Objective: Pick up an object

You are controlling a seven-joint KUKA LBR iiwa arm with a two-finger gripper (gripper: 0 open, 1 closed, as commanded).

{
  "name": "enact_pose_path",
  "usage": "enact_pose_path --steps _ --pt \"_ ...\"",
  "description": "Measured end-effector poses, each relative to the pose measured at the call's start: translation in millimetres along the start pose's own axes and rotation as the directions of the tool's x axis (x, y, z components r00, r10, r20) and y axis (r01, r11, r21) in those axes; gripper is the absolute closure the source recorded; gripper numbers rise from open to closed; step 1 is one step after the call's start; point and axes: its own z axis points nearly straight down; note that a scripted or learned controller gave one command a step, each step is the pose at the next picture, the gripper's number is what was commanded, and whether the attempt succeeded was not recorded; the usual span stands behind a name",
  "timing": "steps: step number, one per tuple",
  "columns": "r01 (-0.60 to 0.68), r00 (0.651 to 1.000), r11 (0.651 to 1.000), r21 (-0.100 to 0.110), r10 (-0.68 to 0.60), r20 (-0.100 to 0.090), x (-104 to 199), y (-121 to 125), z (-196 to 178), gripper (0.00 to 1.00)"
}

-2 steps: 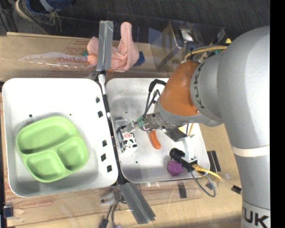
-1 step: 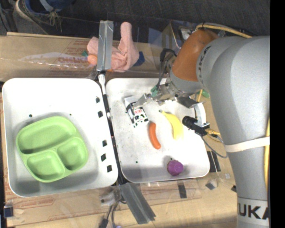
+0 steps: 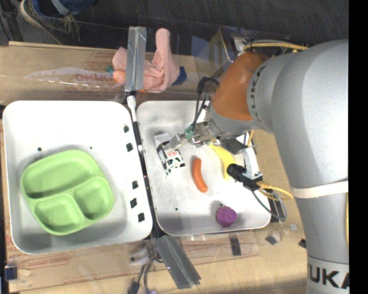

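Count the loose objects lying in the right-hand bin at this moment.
3 visible: an orange sausage-shaped piece near the middle, a purple lump near the front edge, and a yellow banana-like piece beside the gripper. The arm overhangs the bin's far right, so more may be hidden.

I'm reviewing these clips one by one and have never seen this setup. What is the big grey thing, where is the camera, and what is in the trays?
The big grey thing is a robot arm with an orange band, reaching in from the right. One fixed camera looks down at a slant on two white bins. The left bin holds a green divided plate. The right bin holds an orange sausage-shaped toy, a yellow banana-like toy, a purple lump and a small black-and-white item. Its gripper sits low over the right bin; nothing is visibly held.
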Motion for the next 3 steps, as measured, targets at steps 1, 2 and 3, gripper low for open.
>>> enact_pose_path --steps 1,2,3 --pt "-0.235 0.972 0.972 -0.005 0.235 0.001 25 -24 -1 0.00" --pt "-0.194 0.981 0.981 -0.002 0.194 0.002 33 -21 0 0.00" --pt "-0.180 0.984 0.984 -0.001 0.180 -0.006 -19 -63 -1 0.00"
